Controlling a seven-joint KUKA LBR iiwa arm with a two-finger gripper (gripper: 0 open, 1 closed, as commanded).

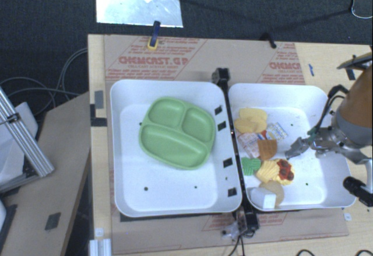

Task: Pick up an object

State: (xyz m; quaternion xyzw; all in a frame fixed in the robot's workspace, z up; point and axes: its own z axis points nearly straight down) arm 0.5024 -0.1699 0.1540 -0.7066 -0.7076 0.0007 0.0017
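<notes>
The gripper hangs in the right bin, just right of the food pile. Whether its jaws are wide or narrow I cannot tell. Centre over one piece at the pile's edge before closing

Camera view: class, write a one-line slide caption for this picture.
Robot claw reaches into the right bin beside a heap of toy food; a green divided plate lies in the left bin.

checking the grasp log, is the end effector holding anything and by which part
Nothing is held: the end effector hovers in the right bin, beside the toy food pile.
</notes>
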